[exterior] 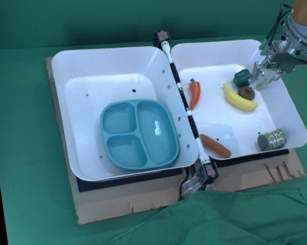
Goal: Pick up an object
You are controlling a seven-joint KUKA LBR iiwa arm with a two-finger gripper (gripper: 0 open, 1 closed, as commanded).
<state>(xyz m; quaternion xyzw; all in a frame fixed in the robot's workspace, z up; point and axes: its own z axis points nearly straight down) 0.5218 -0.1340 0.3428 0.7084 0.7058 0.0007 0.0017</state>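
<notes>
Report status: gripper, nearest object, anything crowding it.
Gripper low in right bin, beside green pepper. Nothing seen between fingers. Brown piece and banana crowd close below the pepper.

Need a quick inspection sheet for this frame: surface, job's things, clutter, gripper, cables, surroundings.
Surface: two white bins, left bin and right bin, on a cardboard sheet over green cloth.
Job's things: right bin holds banana, green pepper, brown round piece, chili, carrot, tin can on its side.
Clutter: teal divided plate in left bin.
Gripper: gripper low beside the green pepper; finger state unclear.
Cables: dark wires along the wrist.
Surroundings: rumpled green cloth at the front.
</notes>
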